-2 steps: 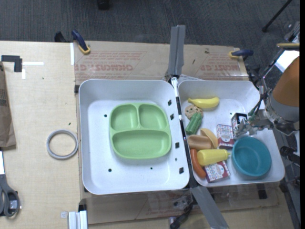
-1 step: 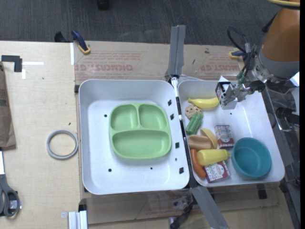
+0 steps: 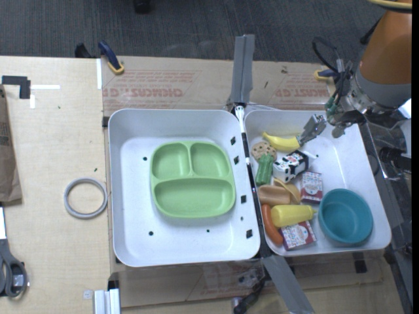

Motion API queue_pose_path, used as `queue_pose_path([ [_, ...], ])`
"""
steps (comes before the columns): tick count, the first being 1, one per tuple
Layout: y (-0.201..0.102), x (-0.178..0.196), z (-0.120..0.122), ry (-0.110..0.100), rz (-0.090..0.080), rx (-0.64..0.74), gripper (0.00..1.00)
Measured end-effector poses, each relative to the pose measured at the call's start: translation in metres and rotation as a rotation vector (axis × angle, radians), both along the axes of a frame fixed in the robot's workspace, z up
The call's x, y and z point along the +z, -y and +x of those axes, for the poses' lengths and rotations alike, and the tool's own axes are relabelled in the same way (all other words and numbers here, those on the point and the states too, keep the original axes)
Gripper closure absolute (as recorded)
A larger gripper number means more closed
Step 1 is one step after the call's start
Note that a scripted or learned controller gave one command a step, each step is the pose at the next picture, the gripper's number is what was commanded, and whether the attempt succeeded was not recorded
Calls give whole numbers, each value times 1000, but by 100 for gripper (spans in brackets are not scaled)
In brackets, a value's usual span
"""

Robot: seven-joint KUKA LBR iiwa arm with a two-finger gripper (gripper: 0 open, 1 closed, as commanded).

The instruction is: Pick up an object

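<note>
At the far left edge of the bench, a brown paper bag is seen, and near it a grey tape ring lies flat on the wood. Scissors are found at the near left corner. A blue and yellow clamp is fixed at the far edge of the cardboard sheet.

The left bin is occupied by a green divided plate, set flat near its middle with two small compartments on the far side and one long one on the near side.

The right bin is crowded along its left wall. A yellow banana is laid at the far end, with a spotted cookie just beside it and a green stick-shaped piece touching the wall. A black-and-white carton is placed just nearer than the banana. Nearer still, a hot dog, a yellow cob-like piece, an orange carrot and two small red-printed boxes are packed together. A teal bowl is set upright at the near right.

The gripper is held above the far part of the right bin, just right of the banana's tip, nothing being seen between its fingers; whether they are parted or closed cannot be told.
</note>
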State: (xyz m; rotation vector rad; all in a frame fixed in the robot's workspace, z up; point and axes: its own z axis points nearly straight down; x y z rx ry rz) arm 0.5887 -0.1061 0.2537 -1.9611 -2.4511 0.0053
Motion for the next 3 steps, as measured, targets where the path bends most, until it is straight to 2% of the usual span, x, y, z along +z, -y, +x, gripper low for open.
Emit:
queue_pose_path([
  [1,13,-114,-70,-1,1,-148,0],
  [2,15,-159,-38,9,-1,-112,0],
  [3,14,-158,31,8,-2,-145,0],
])
